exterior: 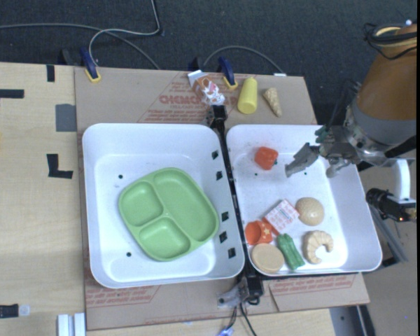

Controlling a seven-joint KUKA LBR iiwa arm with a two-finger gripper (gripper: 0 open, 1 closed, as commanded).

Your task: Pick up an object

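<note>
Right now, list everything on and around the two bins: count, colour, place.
White bins: 2, side by side; left bin, right bin.
Divided plate: 1, green, in the left bin.
Red piece: 1, red-orange, upper part of the right bin, apart from the rest.
Packet: 1, red and white, middle of the right bin.
Round bun: 1, beige, right of the packet.
Croissant: 1, tan, lower right.
Green piece: 1, lower edge.
Tomato: 1, red, lower left.
Flat disc: 1, tan, lower edge.
Yellow bottle: 1, behind the bins.
Cone: 1, tan, beside the bottle.
Gripper: 1, grey, over the right bin, right of the red piece.
</note>
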